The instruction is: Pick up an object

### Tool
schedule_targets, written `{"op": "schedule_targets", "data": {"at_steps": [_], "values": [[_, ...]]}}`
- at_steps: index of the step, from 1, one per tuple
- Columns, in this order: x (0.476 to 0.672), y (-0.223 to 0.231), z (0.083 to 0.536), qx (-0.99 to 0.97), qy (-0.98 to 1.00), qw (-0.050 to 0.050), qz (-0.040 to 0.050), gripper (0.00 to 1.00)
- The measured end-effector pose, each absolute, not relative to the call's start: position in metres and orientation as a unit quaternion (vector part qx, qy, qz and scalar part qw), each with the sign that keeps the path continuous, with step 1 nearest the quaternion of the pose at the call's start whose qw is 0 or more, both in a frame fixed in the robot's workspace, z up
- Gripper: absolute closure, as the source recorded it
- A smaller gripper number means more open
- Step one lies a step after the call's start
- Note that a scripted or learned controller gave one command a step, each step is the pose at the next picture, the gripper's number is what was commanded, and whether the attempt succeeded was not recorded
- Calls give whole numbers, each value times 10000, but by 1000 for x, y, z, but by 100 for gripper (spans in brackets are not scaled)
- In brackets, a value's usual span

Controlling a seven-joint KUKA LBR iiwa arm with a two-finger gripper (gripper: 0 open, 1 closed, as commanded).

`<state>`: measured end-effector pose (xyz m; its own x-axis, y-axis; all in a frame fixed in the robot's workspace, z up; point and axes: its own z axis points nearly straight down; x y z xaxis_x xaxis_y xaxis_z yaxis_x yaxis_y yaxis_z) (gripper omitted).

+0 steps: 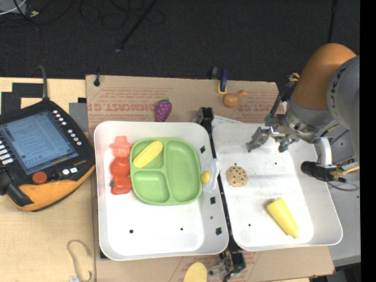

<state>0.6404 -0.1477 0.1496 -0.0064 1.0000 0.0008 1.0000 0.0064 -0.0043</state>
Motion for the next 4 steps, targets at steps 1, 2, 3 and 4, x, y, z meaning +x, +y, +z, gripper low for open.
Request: {"op": "schedule_targets", "data": {"at_steps": [1, 2, 3, 4], "values": [[634, -140, 101, -7065, -7077, 26, 11, 0], [633, -139, 87, -7063, -7079, 16, 10, 0], [634, -140, 98, -7068, -7074, 9, 3, 100], [630, -140, 142, -7076, -7066, -7, -7, 100]]}}
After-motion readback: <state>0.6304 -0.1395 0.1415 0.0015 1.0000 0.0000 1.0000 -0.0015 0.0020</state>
